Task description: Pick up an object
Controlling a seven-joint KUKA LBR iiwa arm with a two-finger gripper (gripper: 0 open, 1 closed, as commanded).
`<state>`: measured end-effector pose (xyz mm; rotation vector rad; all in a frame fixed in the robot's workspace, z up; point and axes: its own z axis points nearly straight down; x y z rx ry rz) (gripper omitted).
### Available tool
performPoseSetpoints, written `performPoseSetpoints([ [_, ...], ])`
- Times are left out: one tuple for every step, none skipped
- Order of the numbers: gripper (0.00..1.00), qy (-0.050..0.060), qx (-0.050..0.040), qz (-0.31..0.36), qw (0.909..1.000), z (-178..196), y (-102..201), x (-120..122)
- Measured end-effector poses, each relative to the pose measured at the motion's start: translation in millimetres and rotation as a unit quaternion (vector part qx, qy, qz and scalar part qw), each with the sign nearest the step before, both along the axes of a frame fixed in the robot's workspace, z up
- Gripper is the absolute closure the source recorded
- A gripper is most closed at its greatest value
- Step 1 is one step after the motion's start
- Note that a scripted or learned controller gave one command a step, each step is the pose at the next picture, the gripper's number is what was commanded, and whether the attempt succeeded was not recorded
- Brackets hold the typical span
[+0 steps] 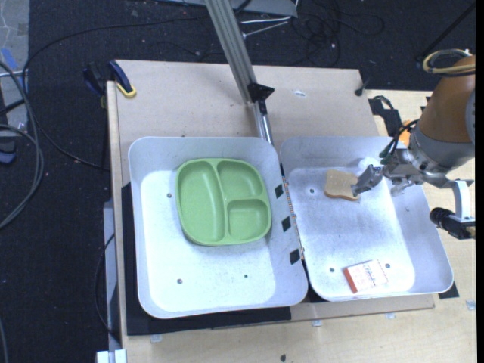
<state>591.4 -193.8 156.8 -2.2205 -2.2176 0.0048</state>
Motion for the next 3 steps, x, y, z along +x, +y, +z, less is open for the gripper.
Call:
performPoseSetpoints([
  [0.0, 0.0, 0.0004, 0.001, 1.0, -63.0, 4.3, -4.5],
  [0.0, -0.002, -0.0005, 0.0, 1.0, -64.4, 4.3, -4.3],
  [1.0, -0.004, -0.0011, 0.0, 1.0, -52.9, 4.1, -3.1],
])
